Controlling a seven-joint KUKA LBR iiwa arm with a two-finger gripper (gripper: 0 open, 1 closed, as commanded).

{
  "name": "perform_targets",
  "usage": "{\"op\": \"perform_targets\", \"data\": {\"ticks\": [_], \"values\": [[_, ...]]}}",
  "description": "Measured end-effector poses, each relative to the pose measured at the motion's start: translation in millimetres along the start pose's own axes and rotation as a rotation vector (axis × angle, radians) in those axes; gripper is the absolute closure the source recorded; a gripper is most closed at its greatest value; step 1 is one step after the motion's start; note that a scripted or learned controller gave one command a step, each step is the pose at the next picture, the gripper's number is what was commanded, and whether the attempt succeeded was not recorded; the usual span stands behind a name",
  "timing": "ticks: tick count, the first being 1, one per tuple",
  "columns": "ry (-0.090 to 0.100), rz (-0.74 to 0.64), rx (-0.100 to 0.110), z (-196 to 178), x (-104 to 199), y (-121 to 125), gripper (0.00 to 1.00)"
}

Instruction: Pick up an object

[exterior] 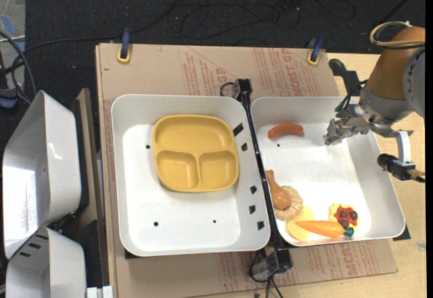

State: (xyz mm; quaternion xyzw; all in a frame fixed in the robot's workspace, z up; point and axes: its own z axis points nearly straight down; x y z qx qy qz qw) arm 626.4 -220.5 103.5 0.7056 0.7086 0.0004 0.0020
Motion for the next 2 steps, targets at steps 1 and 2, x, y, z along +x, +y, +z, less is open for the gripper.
{"op": "perform_targets", "data": {"ticks": [1,2], "values": [[0.001,0.002,0.0,-42.0,0.4,1.4,1.0],[0.001,0.001,0.0,-85.2,3.2,-0.9,1.0]]}}
